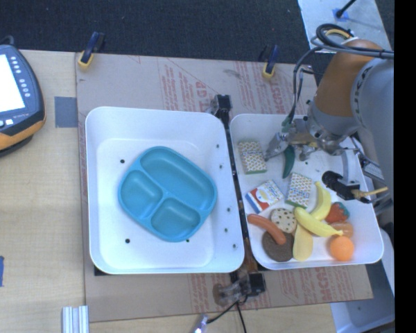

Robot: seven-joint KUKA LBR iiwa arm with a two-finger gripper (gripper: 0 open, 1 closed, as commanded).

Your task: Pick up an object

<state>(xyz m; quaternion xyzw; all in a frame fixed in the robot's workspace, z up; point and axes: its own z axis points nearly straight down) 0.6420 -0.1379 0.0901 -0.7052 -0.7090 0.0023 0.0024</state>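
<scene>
Brown cardboard sheeting covers the bench [194, 89], held by yellow-and-blue clamps along its far edge, and on it sit two shallow white plastic bins side by side. In the left bin [104, 127] lies a light blue plastic tray with three compartments [168, 193], alone and well apart from the arm. The right bin [253, 122] is crowded: a small green-patterned square packet [252, 156] near its far left corner, a red, white and blue carton [266, 195], a speckled round cookie [283, 219], a red sausage [267, 228], a dark brown disc [275, 248], a yellow plastic banana [317, 217], an orange ball [342, 249] and a second patterned packet [300, 188]. The grey arm with its orange band [340, 82] reaches in from the right, and its two-finger gripper [289, 146] hangs over the far part of that bin with a dark green, pepper-like slender piece [288, 161] showing just below it. Whether the fingers are spread or closed I cannot tell, nor whether the green piece is actually clamped or merely lying beneath them. That uncertainty is the main hazard: if the grip is shallow or off-centre on such a narrow, smooth shape, it would likely slip out as the arm lifts. A descent a little to either side could instead press on the square packet or the second packet nearby, shoving them or catching two things together. The bin's far wall is also near, so a finger could strike it.
</scene>
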